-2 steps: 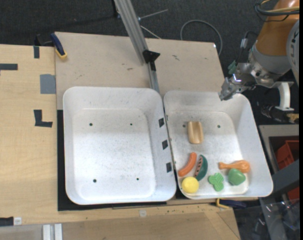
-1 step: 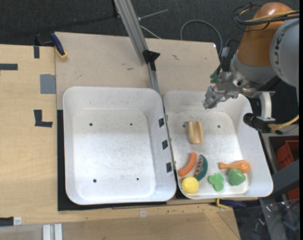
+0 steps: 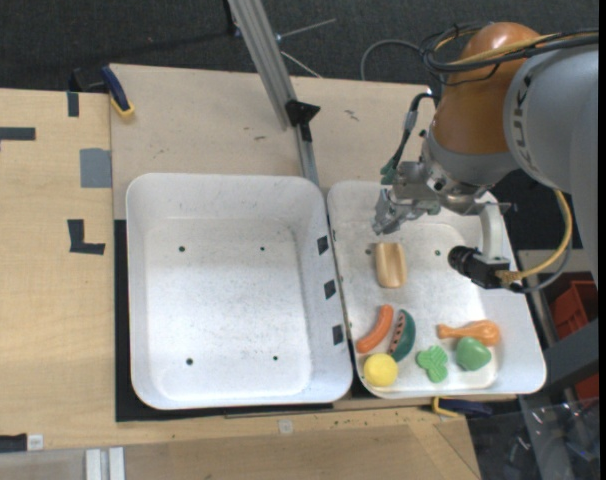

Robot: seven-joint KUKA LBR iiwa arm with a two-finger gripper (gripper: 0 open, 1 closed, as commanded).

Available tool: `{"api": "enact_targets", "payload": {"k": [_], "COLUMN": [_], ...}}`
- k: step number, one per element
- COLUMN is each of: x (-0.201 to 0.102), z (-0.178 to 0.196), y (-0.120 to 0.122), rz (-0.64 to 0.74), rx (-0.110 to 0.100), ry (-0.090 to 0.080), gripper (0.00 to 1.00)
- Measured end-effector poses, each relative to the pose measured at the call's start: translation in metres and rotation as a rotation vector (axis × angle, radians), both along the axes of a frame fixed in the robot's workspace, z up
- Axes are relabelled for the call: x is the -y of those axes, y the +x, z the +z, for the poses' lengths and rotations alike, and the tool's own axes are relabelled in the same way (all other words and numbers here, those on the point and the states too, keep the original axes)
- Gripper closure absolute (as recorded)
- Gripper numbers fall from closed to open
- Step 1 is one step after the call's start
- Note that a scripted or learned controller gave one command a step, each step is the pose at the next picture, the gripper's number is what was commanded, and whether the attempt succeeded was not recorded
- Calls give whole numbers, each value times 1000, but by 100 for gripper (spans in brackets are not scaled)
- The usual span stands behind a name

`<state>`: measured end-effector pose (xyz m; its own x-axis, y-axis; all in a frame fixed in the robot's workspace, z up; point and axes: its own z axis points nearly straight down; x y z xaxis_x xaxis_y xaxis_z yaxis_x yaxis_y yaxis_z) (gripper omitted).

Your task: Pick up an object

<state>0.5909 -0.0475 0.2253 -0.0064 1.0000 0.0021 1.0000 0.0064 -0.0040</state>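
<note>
Bench: a pale wooden top with a tan board [image 3: 213, 118] laid under two shallow white bins side by side; dark floor behind it.
Left bin [image 3: 223, 288]: bare white floor, rim touching the right bin's rim along the middle.
Right bin [image 3: 518, 358]: holds all the small things, most of them gathered toward its near edge.
Arm [image 3: 503, 98]: grey with an orange band, reaching in from the right over the far part of the right bin.
Gripper [image 3: 389, 220]: pointing down above the bin floor, just beyond the tan block [image 3: 389, 264]; whether its fingers are parted or closed cannot be told, and nothing is seen between them.
Tan block: lying alone mid-bin, open floor on both sides.
Near-edge cluster: orange sausage [image 3: 375, 328], dark green piece [image 3: 402, 334], yellow ball [image 3: 381, 370], green pieces [image 3: 453, 356], orange drumstick [image 3: 469, 332].
Free room: the bin's far left corner and the strip around the block.
</note>
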Motion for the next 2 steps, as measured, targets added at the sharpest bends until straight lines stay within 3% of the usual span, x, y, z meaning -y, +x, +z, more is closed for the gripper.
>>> {"api": "enact_targets", "payload": {"k": [1,2], "x": [-47,-94], "z": [-9,5], "y": [-18,-43], "rz": [-1,1], "rx": [0,1], "ry": [-1,0], "gripper": [100,100]}}
